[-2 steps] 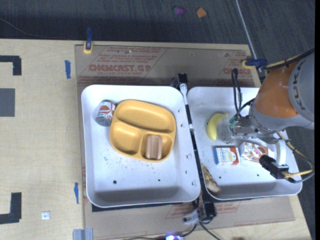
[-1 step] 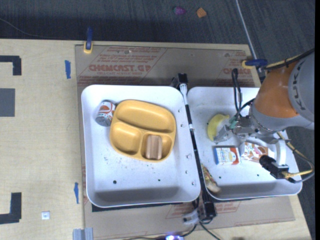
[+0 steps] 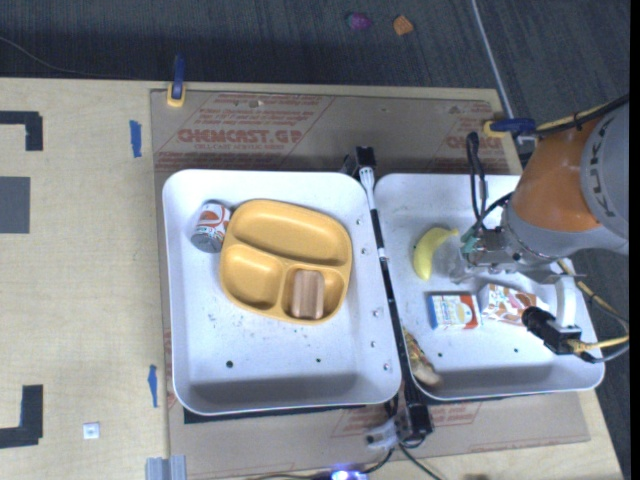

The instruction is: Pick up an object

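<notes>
In the right bin [image 3: 440,373] lie a yellow banana-like object [image 3: 431,250] at its left, a small blue and white carton [image 3: 452,311] and a red and white packet [image 3: 507,305]. My gripper [image 3: 475,258] hangs low over this bin, just right of the yellow object and above the carton. The wrist hides its fingertips. The left bin [image 3: 200,368] holds a yellow divided tray [image 3: 282,255] with a brown block [image 3: 306,293] in one compartment, and a crushed can [image 3: 210,225] beside the tray's upper left.
A black divider clamp [image 3: 365,168] runs between the two bins. A small brown scrap [image 3: 424,371] lies at the right bin's front left corner. Cables trail from the arm along the right side. Cardboard lies under both bins.
</notes>
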`<state>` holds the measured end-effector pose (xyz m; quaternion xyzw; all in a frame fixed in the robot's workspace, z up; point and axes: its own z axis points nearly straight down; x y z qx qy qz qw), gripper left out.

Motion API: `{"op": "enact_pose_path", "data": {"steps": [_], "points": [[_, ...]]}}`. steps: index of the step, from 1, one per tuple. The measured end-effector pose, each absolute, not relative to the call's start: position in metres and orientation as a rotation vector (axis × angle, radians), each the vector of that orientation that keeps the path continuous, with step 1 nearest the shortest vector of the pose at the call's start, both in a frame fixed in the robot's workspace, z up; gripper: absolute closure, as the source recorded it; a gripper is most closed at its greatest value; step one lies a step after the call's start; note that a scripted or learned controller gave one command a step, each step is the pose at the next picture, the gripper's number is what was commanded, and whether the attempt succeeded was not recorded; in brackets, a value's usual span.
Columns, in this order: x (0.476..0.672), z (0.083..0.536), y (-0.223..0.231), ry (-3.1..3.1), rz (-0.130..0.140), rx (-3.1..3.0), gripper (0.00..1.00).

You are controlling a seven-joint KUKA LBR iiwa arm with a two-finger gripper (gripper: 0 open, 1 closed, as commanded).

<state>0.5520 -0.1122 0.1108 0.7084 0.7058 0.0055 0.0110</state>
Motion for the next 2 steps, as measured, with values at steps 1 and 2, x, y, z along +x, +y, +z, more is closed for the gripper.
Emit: {"op": "enact_pose_path", "data": {"steps": [1,2], "points": [[0.552,0.111,-0.112,2.202,0.017,2.210,0.00],[0.510,0.090,-0.097,2.208,0.017,2.212,0.00]]}}
